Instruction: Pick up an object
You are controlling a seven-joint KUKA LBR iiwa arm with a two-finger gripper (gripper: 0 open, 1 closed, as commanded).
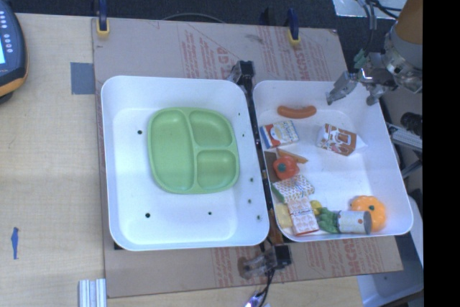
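Note:
My gripper (pixel 356 93) hangs over the far right corner of the right bin (pixel 392 154), fingers spread apart with nothing between them. Below it in the bin lie a sausage (pixel 297 111), a small brown carton (pixel 337 139), a white and blue packet (pixel 279 134) and a red tomato-like toy (pixel 285 167). Toward the near edge sit a waffle-patterned pack (pixel 294 189), a red-labelled packet (pixel 302 216), a green piece (pixel 329 219), a grey can (pixel 354 221) and an orange pumpkin-like toy (pixel 369 209).
The left bin (pixel 122 212) holds a green divided plate (pixel 193 150). A yellow and black device (pixel 10 47) rests at the bench's left edge. Clamps (pixel 103 16) hold the cardboard sheet at the back.

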